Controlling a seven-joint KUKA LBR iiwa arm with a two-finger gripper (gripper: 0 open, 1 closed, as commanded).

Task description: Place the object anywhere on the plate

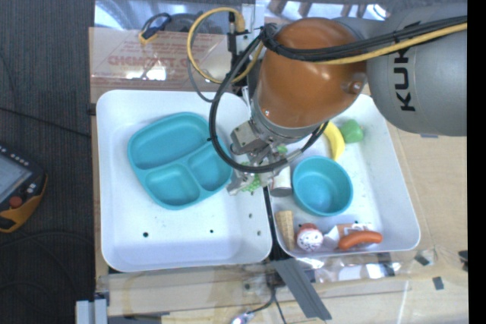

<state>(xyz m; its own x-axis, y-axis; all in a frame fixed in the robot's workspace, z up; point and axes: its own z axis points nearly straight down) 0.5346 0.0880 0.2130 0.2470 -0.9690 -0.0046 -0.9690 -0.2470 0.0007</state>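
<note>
Apparently gripper hangs over the bins' shared edge beside the plate, something small and green at its tip. Grip state: cannot tell. Object probably light, stiff; pinch mid-body.

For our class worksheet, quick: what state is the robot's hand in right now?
Hand: cannot be told; it hangs over the seam between the two bins.

Plate in left bin; bowl, banana, carrot in right bin.
</note>
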